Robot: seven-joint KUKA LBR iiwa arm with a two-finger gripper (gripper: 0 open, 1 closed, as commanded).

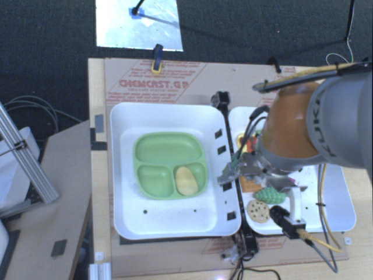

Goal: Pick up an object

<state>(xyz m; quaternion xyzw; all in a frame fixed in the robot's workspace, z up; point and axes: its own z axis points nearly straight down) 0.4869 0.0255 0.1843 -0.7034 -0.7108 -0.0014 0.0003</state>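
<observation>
The arm's grey and orange wrist hangs over the right bin (344,214), and my gripper (252,178) reaches down at that bin's left side. Right beneath it lies an orange piece (250,186). A green bumpy item (271,195) and a round speckled cookie (257,210) lie just in front of the gripper. In the left bin (169,112) a green divided tray (169,150) holds a pale yellow potato-like piece (186,181) in its front right compartment.
Black clips (220,150) line the divider between the two bins. A black and yellow cable (303,235) runs past the right bin's front edge. A metal frame (26,162) stands at the left, off the bench. A yellow clamp (157,66) sits at the bench's back.
</observation>
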